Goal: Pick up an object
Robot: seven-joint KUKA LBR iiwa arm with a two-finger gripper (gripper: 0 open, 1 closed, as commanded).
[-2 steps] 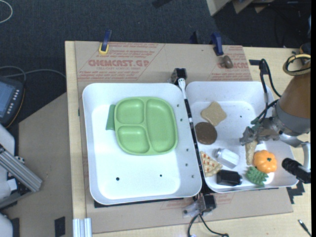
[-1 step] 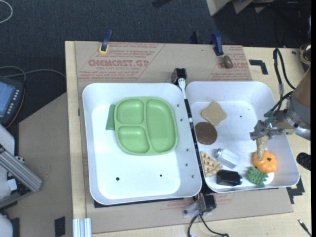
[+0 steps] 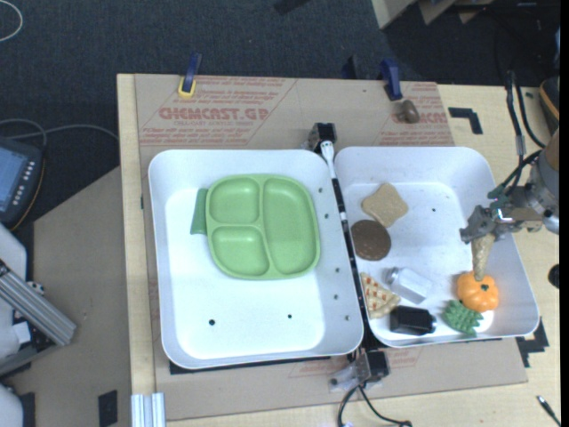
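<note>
Near the frame's lower right, a small orange pumpkin-shaped toy point(image 3: 477, 293) sits in the right-hand white bin point(image 3: 418, 163), a green leafy toy point(image 3: 461, 316) just below it. The grey two-finger gripper point(image 3: 481, 232) hangs directly above it in the frame, near the bin's right wall. Whether it is spread or closed cannot be told, and nothing shows in its grasp. Further left lie a round brown disc point(image 3: 370, 238) and a tan bread-slice toy point(image 3: 385, 203).

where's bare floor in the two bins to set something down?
Left bin: a wide bare strip in front of the green divided plate. Right bin: bare patch from the bread slice across to the gripper. Crowded: the right bin's near edge, with brown patty, waffle, black block, orange pumpkin and green toy.
</note>
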